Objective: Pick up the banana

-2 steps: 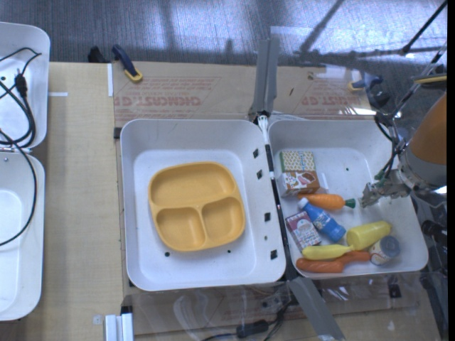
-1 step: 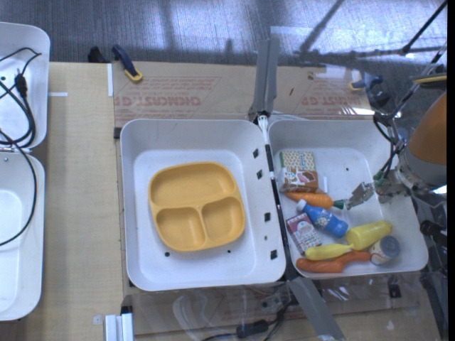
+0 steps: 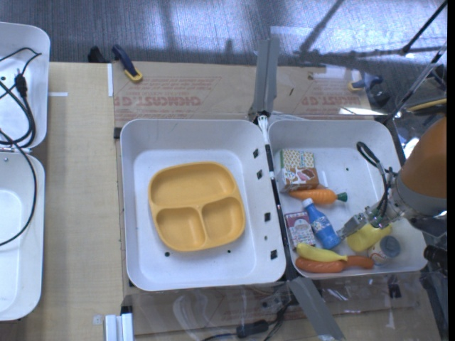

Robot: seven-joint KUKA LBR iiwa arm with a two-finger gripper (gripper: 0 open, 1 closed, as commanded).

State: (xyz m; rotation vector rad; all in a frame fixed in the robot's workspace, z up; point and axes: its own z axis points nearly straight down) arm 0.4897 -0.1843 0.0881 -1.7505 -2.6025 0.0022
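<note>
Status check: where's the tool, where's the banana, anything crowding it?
Tool low in right white bin, over yellow lemon-like fruit. Yellow banana at front wall, not gripped. Blue bottle and orange sausage-shaped toy crowd it.

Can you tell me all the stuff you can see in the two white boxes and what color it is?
bins: two, white, side by side on the bench
plate: one, yellow, three sections, in the left bin
banana: one, yellow, front of the right bin
hot dog: one, orange, just in front of the banana
carrot: one, orange with green tip, middle of the right bin
bottle: one, blue with white cap, beside the banana
cartons: two, printed, back and middle of the right bin
lemon: one, yellow, right side of the right bin
gripper: one, grey, over the lemon
</note>
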